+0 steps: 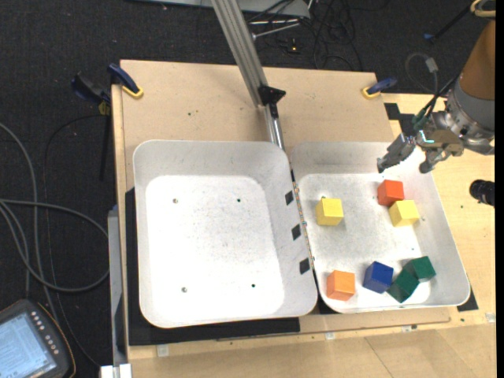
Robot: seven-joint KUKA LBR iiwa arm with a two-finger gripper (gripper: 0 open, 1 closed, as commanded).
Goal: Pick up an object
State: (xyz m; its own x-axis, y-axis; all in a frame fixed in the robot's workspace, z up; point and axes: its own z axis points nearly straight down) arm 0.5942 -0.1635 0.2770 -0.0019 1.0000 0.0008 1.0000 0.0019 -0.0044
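Seven blocks sit in the right bin (441,246), and my gripper (409,154) hangs at its upper right, jaws spread with nothing between them. Nearest is the red block (390,192), touching a yellow block (404,212), so I judge a finger could land on yellow and knock both. Centre-bin yellow (330,211) has open room all round; the green pair (415,278) crowds the lower rim.

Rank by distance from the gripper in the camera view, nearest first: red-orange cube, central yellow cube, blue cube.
From the gripper, above the right bin's far right corner:
1. red-orange cube, just below the gripper, far right of the bin.
2. central yellow cube, left of it, near the bin's left wall.
3. blue cube, at the bin's near edge.
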